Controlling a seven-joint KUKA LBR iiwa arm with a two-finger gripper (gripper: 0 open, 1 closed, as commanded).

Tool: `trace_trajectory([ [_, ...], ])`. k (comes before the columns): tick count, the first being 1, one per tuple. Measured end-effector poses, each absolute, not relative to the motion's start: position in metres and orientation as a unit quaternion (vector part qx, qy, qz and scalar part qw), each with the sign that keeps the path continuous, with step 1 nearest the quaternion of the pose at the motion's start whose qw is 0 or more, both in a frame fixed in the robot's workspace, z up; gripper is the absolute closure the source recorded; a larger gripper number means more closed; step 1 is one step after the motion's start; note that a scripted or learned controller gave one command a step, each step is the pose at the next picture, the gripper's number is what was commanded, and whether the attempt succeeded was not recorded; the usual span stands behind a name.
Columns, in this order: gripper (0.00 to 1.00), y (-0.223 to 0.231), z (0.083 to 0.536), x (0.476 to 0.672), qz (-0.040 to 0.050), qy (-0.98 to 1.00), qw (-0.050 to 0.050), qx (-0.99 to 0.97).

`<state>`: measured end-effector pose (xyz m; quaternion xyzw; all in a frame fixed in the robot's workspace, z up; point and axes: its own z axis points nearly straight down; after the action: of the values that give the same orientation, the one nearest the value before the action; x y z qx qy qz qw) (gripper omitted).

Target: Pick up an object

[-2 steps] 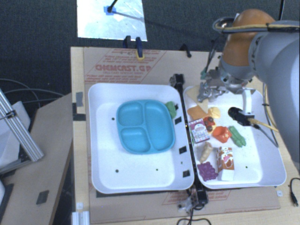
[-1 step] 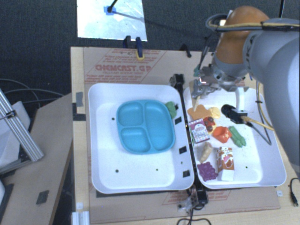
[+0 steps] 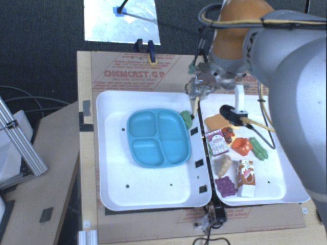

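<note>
Gripper (image 3: 196, 92) above the rim between both bins, nothing visibly held; open or closed, impossible to tell. Small objects (image 3: 236, 157) lying in right bin (image 3: 276, 172). Pick not yet done, by appearance.

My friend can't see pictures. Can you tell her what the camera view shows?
A grey robot arm reaches in from the right, its gripper above the divide between two white bins. The left bin holds a blue divided plate; the right bin holds small toy foods, including purple grapes and a red pepper.
</note>
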<state>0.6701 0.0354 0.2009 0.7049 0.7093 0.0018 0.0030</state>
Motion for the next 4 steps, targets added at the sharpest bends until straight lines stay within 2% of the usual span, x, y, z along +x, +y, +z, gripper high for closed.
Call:
trace_trajectory([
  [1,1.0,0.024,0.185,0.639,0.0028,0.708,-0.001,0.707],
  [2,0.0,0.023,0.185,0.64,0.0012,0.708,0.0,0.706],
  [3,0.0,0.0,0.185,0.67,0.0016,0.707,0.002,0.707],
  [4,0.0,0.004,0.228,0.669,0.0021,0.709,0.002,0.706],
])
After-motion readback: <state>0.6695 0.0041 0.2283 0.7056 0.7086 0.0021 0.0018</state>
